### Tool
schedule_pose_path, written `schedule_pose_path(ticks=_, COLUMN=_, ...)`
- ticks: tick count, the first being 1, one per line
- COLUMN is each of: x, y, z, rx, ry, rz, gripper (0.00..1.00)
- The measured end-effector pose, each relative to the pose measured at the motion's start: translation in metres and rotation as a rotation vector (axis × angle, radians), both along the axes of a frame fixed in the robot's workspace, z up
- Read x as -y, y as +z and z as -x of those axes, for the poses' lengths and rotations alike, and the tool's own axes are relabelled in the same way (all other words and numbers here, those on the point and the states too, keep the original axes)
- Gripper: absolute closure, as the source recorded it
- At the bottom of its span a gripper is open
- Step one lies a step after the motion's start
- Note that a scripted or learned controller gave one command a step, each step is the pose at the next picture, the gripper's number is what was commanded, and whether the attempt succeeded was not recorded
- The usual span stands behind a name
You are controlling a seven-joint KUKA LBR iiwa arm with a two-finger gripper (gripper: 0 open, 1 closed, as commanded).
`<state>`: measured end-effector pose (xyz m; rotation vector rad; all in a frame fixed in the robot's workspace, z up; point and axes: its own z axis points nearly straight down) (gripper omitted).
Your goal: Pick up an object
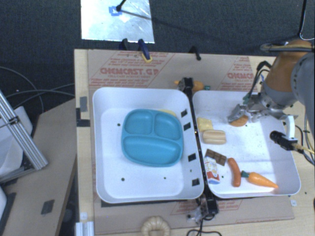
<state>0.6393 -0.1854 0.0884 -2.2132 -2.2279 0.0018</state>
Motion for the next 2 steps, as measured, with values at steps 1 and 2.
schedule_pose_path(ticks=1, x=0.001, y=0.014, z=0.000, rx=0.000, ry=0.001, rz=0.000, gripper=1.00)
schedule_pose_path(ticks=2, x=0.009, y=0.062, z=-0.003, rx=0.008, ry=-0.005, rz=0.002, gripper=1.00)
